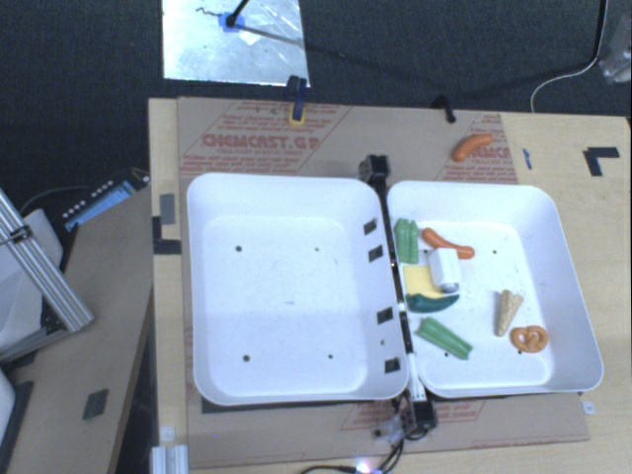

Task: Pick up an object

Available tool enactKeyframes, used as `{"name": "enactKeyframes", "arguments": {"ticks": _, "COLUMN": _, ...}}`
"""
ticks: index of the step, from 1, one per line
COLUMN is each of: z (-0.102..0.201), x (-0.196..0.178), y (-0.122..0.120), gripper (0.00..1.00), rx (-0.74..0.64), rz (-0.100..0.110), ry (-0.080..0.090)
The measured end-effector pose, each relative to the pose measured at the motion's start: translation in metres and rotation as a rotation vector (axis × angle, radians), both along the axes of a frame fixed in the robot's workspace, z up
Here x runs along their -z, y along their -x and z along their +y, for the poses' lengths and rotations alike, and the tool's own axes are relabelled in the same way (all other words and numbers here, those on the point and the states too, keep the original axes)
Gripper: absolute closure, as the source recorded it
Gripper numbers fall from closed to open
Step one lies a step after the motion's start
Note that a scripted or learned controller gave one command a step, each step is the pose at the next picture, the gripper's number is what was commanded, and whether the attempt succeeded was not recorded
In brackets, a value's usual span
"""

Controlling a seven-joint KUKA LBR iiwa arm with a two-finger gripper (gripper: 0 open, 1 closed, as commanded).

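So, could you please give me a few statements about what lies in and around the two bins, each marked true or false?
1. The pretzel lies in the right bin. True.
2. The green items are in the left bin. False: the green pod and the other green pieces are in the right bin.
3. An orange sausage-shaped toy lies outside the bins, on the board behind the right one. True.
4. The cone rests on top of the pretzel. False: it lies beside it, just above it in the view.
5. The white cylinder lies on a yellow piece. True.
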State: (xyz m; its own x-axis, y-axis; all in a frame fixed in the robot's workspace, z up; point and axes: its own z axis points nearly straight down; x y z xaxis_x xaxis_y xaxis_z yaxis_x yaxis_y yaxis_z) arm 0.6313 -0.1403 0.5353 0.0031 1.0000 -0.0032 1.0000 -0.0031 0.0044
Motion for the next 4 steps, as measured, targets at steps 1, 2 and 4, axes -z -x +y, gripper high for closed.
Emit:
{"name": "enactKeyframes", "arguments": {"ticks": 1, "z": -0.054, "x": 0.000, "y": -0.001, "gripper": 1.00, "rx": -0.003, "rz": 0.000, "ry": -0.001}}
{"name": "enactKeyframes", "arguments": {"ticks": 2, "z": -0.056, "x": 0.000, "y": 0.009, "gripper": 1.00, "rx": -0.004, "rz": 0.001, "ry": -0.002}}
{"name": "enactKeyframes", "arguments": {"ticks": 4, "z": -0.065, "x": 0.000, "y": 0.028, "gripper": 1.00, "rx": -0.005, "rz": 0.002, "ry": -0.002}}
